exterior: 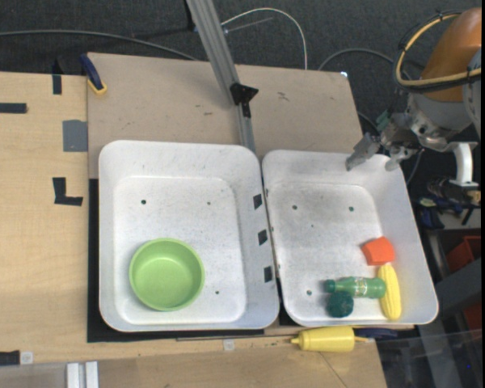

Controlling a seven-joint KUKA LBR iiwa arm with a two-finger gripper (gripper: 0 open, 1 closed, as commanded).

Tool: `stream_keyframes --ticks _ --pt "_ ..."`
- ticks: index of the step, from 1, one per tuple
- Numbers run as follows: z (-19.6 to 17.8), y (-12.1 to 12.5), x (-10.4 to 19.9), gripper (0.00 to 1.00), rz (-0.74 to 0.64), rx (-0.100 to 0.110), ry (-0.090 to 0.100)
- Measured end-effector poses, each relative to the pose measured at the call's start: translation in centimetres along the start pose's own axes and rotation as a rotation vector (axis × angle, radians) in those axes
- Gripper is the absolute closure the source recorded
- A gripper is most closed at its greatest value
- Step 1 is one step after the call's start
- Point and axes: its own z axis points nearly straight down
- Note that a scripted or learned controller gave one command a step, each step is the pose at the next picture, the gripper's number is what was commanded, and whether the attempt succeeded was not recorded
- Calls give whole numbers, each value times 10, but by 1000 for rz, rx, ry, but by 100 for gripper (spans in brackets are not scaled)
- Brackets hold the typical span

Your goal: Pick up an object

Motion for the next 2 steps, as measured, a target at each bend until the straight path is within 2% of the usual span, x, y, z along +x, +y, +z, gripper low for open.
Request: stream_keyframes --ticks 2 --pt "114 -2 10 0 0 -3 -1"
